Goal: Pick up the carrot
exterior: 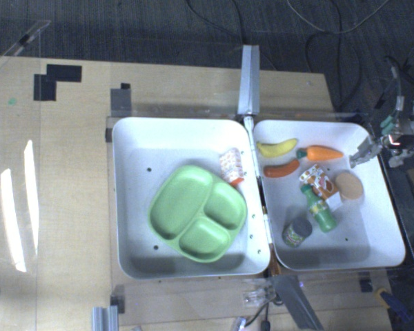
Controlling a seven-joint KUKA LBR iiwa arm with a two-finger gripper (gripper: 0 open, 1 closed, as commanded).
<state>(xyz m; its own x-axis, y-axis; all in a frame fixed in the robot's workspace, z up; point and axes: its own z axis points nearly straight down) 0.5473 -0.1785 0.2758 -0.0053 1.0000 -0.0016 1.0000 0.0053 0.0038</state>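
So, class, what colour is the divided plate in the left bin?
Light green: the divided plate, seen in the camera view.

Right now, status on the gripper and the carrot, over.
Gripper at right bin's far right edge, holding nothing visible. Carrot lying free at the back of right bin, beside banana. Sausage just in front; approach from the right looks open.

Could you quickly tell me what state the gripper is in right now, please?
Gripper: at the right bin's far right edge, right of the carrot; open or closed cannot be told.
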